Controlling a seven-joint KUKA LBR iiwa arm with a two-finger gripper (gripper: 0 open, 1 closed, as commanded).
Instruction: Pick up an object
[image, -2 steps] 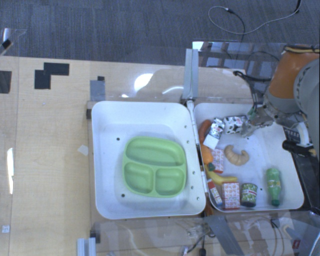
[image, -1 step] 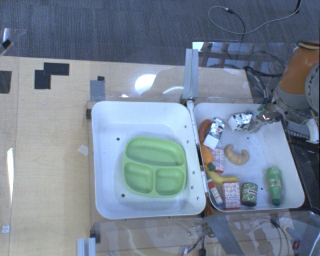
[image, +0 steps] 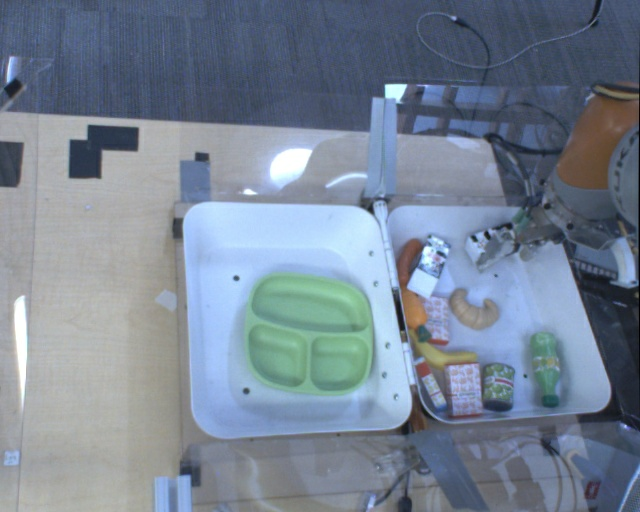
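The right bin (image: 585, 330) holds the loose objects. A tan croissant (image: 474, 309) lies in its middle, with a green bottle (image: 545, 368) at the front right. A dark can (image: 498, 386) and a red and white box (image: 462, 388) sit at the front. A yellow banana (image: 445, 354), an orange carrot (image: 408, 262) and a silver packet (image: 432, 257) lie along the left side. My gripper (image: 492, 248) hangs over the bin's back part, up and to the right of the croissant and right of the silver packet. I see nothing clearly held in it.
The left bin (image: 210, 300) holds a green divided plate (image: 308, 333). A metal post (image: 380, 140) rises behind the wall between the bins. The arm's orange band (image: 595, 135) and cables stand at the right bin's back right corner.
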